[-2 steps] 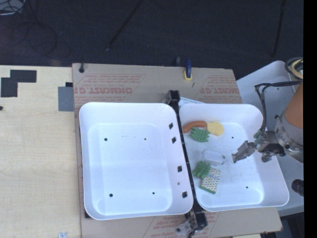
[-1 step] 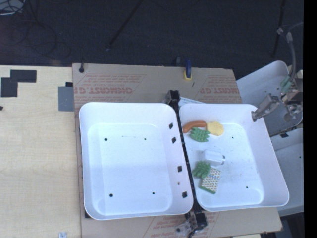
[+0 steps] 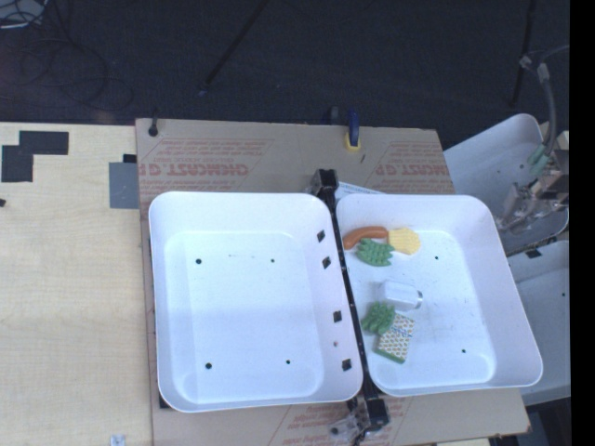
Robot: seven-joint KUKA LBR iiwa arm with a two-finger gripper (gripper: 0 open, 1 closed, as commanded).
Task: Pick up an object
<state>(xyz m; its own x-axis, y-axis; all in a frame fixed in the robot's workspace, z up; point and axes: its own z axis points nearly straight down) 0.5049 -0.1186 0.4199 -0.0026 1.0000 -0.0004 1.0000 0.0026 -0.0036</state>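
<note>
The right bin (image 3: pixel 483 249) holds several small objects near its left side. An orange piece (image 3: pixel 363 235), a yellow piece (image 3: pixel 405 242) and a green piece (image 3: pixel 375 254) lie bunched together at the back. Closer to the front are a white object (image 3: pixel 402 295), a second green piece (image 3: pixel 377 318) and a green-and-yellow patterned block (image 3: pixel 396 341). My gripper (image 3: pixel 535 204) sits past the right bin's right rim, outside both bins and well away from the objects; it looks small and cluttered there.
The left bin (image 3: pixel 242 305) lies beside the right one, joined by a black divider with clips (image 3: pixel 337 286). Both rest on a cardboard sheet (image 3: pixel 232 161) on the wooden bench (image 3: pixel 65 295). A grey part of the arm (image 3: pixel 497 156) lies at the back right.
</note>
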